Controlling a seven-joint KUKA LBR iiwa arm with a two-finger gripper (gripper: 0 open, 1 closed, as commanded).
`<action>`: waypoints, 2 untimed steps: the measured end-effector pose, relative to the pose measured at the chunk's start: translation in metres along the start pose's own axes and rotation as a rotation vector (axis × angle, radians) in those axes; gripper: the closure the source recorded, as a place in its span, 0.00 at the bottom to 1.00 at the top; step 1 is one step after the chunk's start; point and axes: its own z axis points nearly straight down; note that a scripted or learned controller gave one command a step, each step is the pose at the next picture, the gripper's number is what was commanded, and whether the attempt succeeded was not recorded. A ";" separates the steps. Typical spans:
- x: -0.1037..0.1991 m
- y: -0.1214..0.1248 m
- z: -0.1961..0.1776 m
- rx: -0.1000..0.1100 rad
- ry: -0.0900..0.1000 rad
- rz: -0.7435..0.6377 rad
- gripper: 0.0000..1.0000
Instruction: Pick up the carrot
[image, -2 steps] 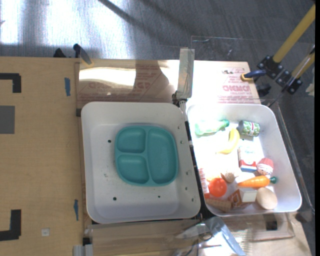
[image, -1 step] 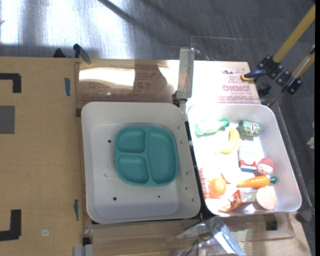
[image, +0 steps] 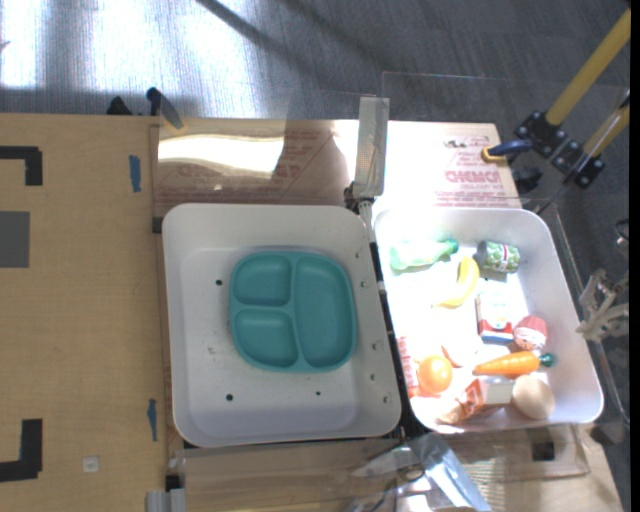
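The carrot (image: 508, 365) lies on its side in the right white bin (image: 566, 290), near the bin's front right corner. It is orange, with a small green tip pointing right. An egg-like pale ball (image: 532, 397) sits just in front of it, and an orange fruit (image: 434, 373) lies to its left. A red and white toy (image: 530, 330) rests just behind the carrot.
The right bin also holds a green leafy piece (image: 422, 253), a banana (image: 460, 282), a small can (image: 500, 257), a little carton (image: 495, 315) and a brown item (image: 473, 402). The left bin (image: 182, 300) carries a teal divided plate (image: 293, 310).
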 end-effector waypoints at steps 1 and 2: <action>-0.004 -0.002 -0.218 0.015 -0.007 -0.223 1.00; -0.001 0.002 0.096 -0.012 0.003 -0.372 1.00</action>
